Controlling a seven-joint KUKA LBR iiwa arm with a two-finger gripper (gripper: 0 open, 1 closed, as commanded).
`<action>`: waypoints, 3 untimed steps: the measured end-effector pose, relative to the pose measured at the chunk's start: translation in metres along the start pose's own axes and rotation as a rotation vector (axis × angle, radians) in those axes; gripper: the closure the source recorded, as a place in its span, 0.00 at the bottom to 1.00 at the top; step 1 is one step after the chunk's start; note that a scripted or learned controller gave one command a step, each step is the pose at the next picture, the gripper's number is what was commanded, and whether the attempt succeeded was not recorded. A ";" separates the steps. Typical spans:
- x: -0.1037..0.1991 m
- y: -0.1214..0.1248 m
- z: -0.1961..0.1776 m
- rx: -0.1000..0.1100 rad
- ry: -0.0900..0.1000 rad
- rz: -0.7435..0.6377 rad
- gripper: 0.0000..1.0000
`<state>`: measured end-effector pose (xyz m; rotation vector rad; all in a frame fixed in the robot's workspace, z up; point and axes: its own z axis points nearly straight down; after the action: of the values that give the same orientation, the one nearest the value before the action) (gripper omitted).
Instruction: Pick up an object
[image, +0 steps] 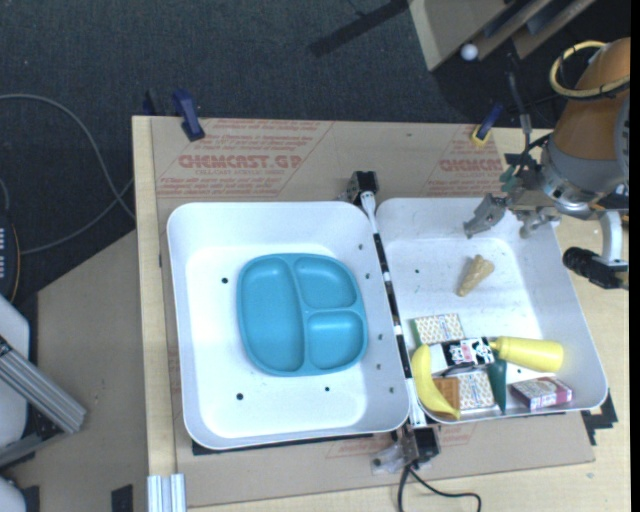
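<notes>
Nothing is picked up yet. The gripper (503, 214) hangs open and empty over the right bin's (580, 300) far edge; the nearest object, a tan cone (474, 275), lies loose just below, the others crowded at the near end.

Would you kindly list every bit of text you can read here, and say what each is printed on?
"CHEMCAST GP" in red, on the brown board under the bins.
The same red print repeats near the board's right end, partly cut off.
Small packages in the right bin: print too small to read.
</notes>
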<state>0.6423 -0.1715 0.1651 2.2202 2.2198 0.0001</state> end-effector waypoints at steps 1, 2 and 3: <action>0.019 -0.019 0.080 0.002 0.002 0.000 0.00; 0.020 -0.018 0.069 -0.002 0.001 0.000 1.00; 0.061 0.011 0.079 -0.004 0.000 -0.002 1.00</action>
<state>0.6534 -0.1110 0.0862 2.2169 2.2200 0.0045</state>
